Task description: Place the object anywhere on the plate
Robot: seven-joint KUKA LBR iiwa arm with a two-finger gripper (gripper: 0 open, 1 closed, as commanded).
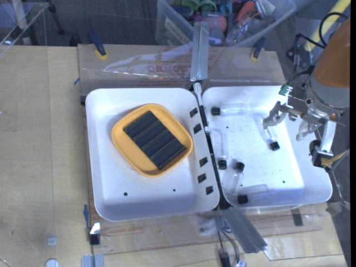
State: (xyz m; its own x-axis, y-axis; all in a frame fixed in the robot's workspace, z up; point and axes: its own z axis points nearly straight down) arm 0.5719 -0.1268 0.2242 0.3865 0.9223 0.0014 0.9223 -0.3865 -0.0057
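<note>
While my arm [334, 60] reaches in from the right, nearest the camera sits the front rim of the two white bins. Left bin [111, 202]: yellow plate [123, 143] near its middle, with a dark ribbed block [154, 139] lying flat on it, tilted diagonally, inside the plate's rim. Right bin [289, 188]: a few small black bits scattered on the floor, one [274, 146] just below my gripper. My gripper [289, 121] hangs over the right part of the right bin, well apart from the plate. Fingers look spread, nothing between them. Further back, a clear tub [222, 10] of mixed colourful items stands behind the bins, beyond a taped plastic sheet [161, 65].
</note>
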